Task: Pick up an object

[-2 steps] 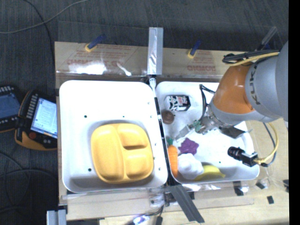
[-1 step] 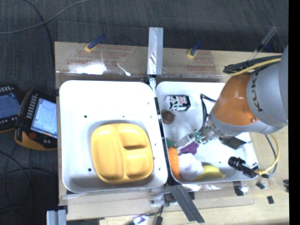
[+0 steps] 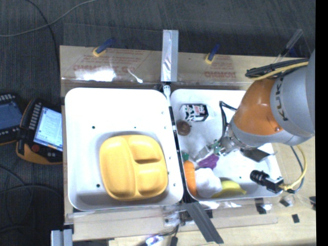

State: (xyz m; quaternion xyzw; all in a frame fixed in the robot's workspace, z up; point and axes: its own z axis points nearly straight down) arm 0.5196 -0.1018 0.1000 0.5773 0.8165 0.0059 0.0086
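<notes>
Just beside gripper (image 3: 211,150), purple object (image 3: 209,161), right bin (image 3: 225,97)

Right bin (image 3: 256,99): six loose objects. A small black-and-white carton (image 3: 195,112) lies near the back wall. A round brown piece (image 3: 183,128) sits just in front of it, close to the left wall. A purple item (image 3: 208,161) lies mid-bin, directly beneath the tool (image 3: 218,148). An orange carrot-shaped piece (image 3: 189,175) lies along the left wall, touching a white lump (image 3: 206,182). A yellow banana-shaped piece (image 3: 229,188) lies beside that lump at the front wall. Left bin (image 3: 82,106): one yellow compartment tray (image 3: 133,166), lying flat.
</notes>
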